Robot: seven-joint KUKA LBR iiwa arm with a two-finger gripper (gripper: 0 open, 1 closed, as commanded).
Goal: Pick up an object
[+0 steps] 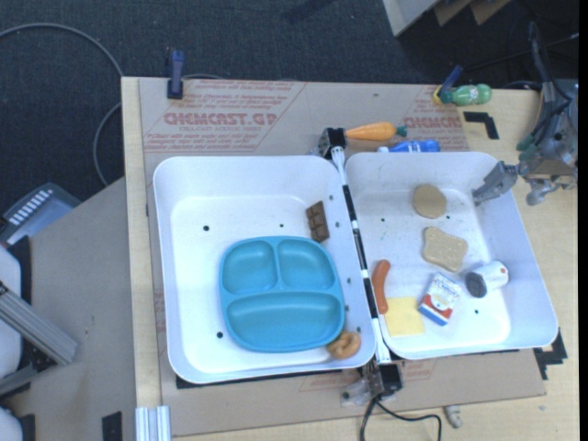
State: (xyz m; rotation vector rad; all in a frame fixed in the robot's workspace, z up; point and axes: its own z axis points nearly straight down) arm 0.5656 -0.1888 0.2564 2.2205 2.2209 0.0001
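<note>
Hovering at the right bin's [524, 237] rim, my gripper [491, 184], grip state unclear, eyes the stiff, light cookie [428, 201] just beside it.

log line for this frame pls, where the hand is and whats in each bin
hand: over right bin's far right corner, nothing seen held | right bin: cookie, toast, hotdog, cheese, carton | left bin: blue plate, chocolate, pretzel

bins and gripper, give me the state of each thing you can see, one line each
blue plate: flat in left bin, compartments bare
chocolate bar: lying beside plate
pretzel: at plate's corner
hot dog: lying in right bin
cheese slice: flat
toast: flat
cookie: flat
small carton: tipped on its side
gripper: over right bin's rim
</note>
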